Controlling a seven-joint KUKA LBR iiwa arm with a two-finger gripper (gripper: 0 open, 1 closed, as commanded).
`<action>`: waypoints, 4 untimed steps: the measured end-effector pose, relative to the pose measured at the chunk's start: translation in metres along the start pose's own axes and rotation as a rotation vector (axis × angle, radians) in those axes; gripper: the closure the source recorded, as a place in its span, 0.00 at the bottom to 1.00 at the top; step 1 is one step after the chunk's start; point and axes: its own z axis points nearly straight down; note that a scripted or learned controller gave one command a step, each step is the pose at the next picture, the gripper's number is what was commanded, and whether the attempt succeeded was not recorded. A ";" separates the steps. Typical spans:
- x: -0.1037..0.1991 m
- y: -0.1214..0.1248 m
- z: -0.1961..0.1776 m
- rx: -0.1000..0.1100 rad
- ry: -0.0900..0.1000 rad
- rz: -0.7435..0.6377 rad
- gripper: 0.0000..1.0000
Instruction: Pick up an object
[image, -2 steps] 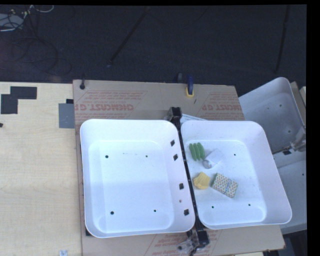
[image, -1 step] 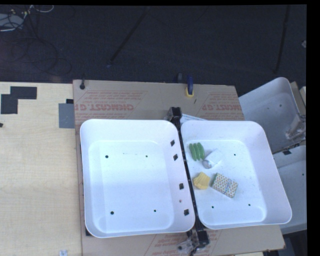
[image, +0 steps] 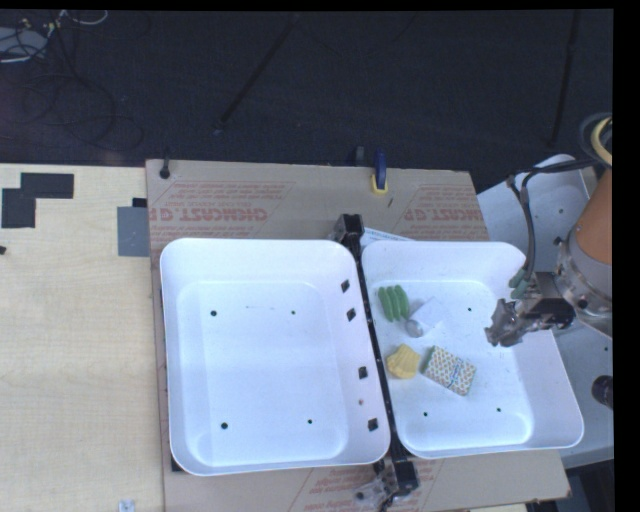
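The gripper (image: 503, 332) is hovering over the right bin (image: 545, 405) near its right wall, whether open or closed cannot be told, so it is needing to travel left toward the patterned packet (image: 449, 370) lying nearest, beside the yellow piece (image: 403, 361), and descend squarely.

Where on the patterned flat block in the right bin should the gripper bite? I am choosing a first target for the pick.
Across the short width of the patterned block, coming straight down from above. It lies flat and slanted, its long sides free; the yellow piece sits just off its left end, so avoid closing along the length. The gripper is to its right.
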 end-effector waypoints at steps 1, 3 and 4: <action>0.029 0.001 -0.059 -0.020 -0.004 -0.002 1.00; 0.132 0.001 -0.083 -0.022 -0.002 -0.006 1.00; 0.169 -0.001 -0.154 -0.023 -0.003 -0.003 1.00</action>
